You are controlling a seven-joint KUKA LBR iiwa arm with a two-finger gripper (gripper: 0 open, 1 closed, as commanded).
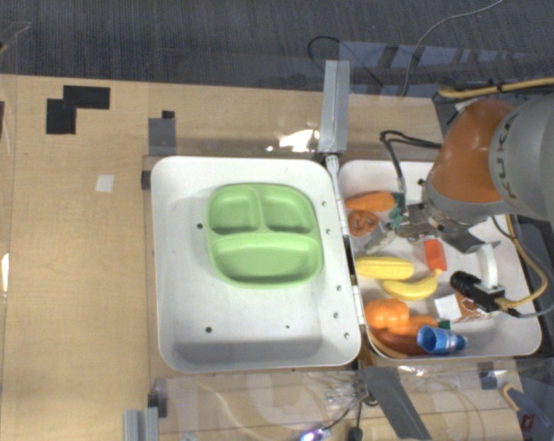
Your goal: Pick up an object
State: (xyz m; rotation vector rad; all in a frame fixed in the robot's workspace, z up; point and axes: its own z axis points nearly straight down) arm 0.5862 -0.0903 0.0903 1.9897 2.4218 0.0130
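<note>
My gripper [393,229] hangs low over the upper part of the right bin [520,338], with the grey arm and its orange band coming in from the right. Just left of it lie an orange carrot-like piece [370,200] and a round orange-brown item [360,220]. Below it lie a yellow oblong piece [384,267] and a banana [416,288]. A small red-orange piece [433,254] lies right of the yellow one. An orange fruit [387,315] and a blue cup [438,341] sit at the bin's near edge. I see nothing held.
The left bin [180,329] holds a green divided plate [262,232] near its middle. A metal divider rail [343,246] runs between the two bins. Wooden bench surface extends to the left.
</note>
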